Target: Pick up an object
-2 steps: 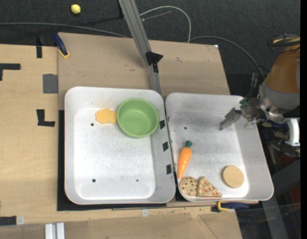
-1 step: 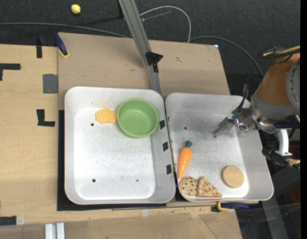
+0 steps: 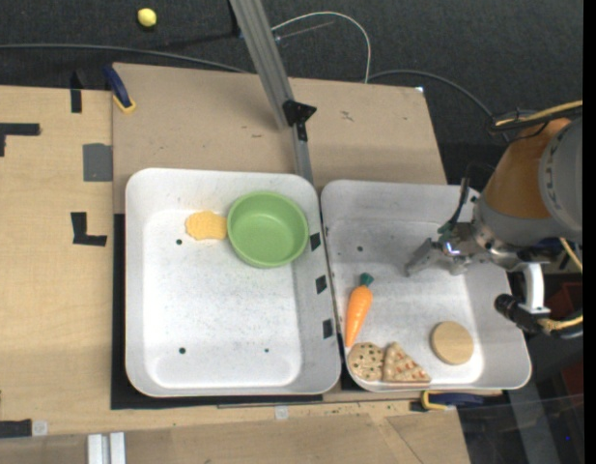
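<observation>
Hovering over my right bin (image 3: 375, 199), up and right of the carrot (image 3: 357, 312), my gripper (image 3: 425, 256) is spread wide, nothing between its fingers.

arm (image 3: 544, 187): cut by right edge | hand (image 3: 423, 259): finger gap unclear

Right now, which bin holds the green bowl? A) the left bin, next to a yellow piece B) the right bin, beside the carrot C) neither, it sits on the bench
A: the green bowl sits in the left bin, beside the yellow piece; the carrot lies in the right bin.
</observation>
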You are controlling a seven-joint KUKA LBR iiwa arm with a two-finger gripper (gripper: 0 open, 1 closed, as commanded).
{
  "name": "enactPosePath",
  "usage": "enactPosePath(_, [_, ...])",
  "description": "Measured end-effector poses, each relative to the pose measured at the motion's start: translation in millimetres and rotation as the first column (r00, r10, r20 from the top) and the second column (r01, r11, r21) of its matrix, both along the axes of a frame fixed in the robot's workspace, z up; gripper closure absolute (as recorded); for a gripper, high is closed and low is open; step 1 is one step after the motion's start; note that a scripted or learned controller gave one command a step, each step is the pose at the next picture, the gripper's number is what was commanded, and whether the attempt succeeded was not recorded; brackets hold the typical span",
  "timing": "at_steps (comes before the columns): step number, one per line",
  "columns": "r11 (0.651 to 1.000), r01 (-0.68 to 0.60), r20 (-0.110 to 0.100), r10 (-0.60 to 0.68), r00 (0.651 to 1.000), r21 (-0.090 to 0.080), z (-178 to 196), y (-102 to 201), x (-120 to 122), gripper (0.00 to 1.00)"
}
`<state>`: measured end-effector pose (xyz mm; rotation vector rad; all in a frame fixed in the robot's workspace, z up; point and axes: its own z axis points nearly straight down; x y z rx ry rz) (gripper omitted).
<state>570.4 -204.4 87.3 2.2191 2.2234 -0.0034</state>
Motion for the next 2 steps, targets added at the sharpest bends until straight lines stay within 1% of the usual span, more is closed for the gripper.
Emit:
enactPosePath(1, [1.0,-0.001,0.0,0.001,1.0,0.001,11.4,0.7,0.3,1.0])
enactPosePath(2, [1.0,0.0,0.004,0.0,1.0,0.001,58.7,1.5,10.0,1.0])
